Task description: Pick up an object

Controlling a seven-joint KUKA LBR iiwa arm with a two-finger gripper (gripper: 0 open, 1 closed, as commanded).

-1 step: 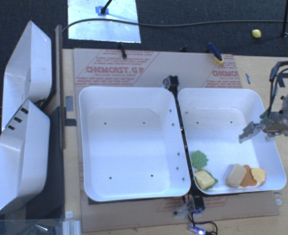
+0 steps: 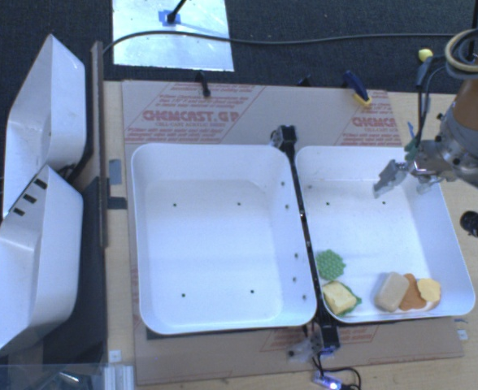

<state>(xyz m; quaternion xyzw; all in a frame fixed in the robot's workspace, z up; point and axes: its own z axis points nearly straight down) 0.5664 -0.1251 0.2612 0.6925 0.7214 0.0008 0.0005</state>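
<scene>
Over the right bin (image 2: 454, 250) hung my end effector (image 2: 397, 177), at its far right part; whether it gaped or closed I could not tell. Near the bin's front wall lay a green sponge (image 2: 330, 262), a yellow piece (image 2: 340, 296), and a tan and orange object (image 2: 407, 292).

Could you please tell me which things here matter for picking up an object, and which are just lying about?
For the job:
- gripper, over the right bin
- green scrubber
- yellow sponge
- beige block
- orange pieces

Lying about:
- left bin
- two spare bins, far left
- metal plate
- blue clamp
</scene>
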